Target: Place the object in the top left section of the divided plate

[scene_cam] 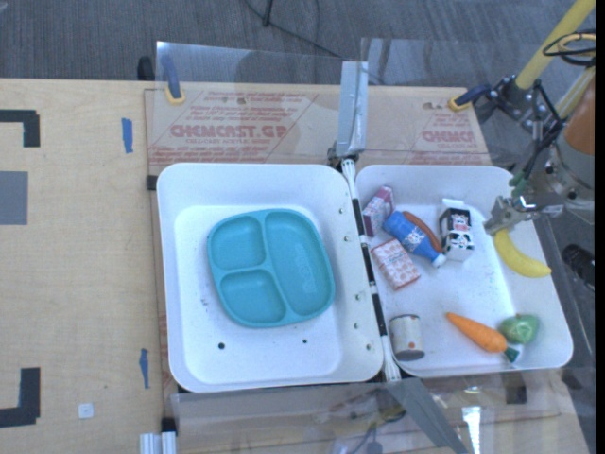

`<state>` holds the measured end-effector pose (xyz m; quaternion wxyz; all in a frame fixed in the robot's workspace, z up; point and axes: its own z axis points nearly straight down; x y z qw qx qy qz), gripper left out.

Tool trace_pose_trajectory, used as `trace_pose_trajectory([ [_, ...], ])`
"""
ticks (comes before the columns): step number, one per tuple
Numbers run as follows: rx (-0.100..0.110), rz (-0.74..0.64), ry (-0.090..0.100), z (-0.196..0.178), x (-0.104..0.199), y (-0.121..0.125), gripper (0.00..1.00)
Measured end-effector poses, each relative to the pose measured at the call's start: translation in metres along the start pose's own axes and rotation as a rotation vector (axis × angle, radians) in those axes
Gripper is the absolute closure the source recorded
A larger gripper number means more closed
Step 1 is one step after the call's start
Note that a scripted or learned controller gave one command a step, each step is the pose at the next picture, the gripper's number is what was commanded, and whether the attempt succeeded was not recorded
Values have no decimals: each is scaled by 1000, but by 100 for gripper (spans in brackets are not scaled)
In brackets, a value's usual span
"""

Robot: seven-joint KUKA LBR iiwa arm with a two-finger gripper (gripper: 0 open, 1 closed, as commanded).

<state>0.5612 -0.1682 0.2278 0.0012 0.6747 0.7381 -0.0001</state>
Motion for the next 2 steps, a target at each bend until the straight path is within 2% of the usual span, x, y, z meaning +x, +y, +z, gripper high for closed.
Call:
trace_pose_trajectory([
  [1,1,-83,2,-20,10,-19,100],
  [2,2,-73,2,41,103,-10,100],
])
